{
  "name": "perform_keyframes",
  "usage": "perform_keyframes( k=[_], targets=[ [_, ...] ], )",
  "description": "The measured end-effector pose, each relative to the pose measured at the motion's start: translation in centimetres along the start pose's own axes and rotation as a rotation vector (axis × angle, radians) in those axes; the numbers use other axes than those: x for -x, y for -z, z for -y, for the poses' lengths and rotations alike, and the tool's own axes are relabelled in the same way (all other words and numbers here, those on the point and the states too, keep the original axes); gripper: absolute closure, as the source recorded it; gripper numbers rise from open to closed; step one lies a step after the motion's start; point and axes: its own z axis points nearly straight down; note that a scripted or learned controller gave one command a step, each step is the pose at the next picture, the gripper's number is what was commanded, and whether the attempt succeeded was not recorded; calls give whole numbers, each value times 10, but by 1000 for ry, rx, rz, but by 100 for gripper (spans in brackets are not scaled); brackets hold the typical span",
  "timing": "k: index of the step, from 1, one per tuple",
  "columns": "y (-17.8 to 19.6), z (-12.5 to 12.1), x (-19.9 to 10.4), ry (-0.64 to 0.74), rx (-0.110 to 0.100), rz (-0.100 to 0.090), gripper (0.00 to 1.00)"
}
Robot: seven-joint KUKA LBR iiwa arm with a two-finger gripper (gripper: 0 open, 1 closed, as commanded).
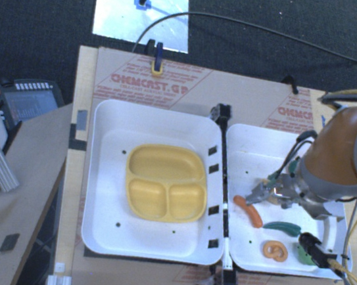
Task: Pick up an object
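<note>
bench w/ printed cardboard sheet; two white bins side by side on it.

left bin: yellow tray | right bin: end effector above orange sausage, pretzel

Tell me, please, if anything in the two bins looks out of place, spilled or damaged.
Nothing stands out. The yellow divided plate lies flat in the left bin. The orange carrot, green pod and pretzel lie loose in the right bin, near the gripper.
</note>
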Motion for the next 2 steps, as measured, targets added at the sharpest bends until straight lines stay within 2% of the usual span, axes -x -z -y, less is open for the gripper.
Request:
perform_keyframes(
  k=[1,2],
  targets=[
    [-52,0,0,0,0,0,0],
    [-39,-1,0,0,6,1,100]
  ],
)
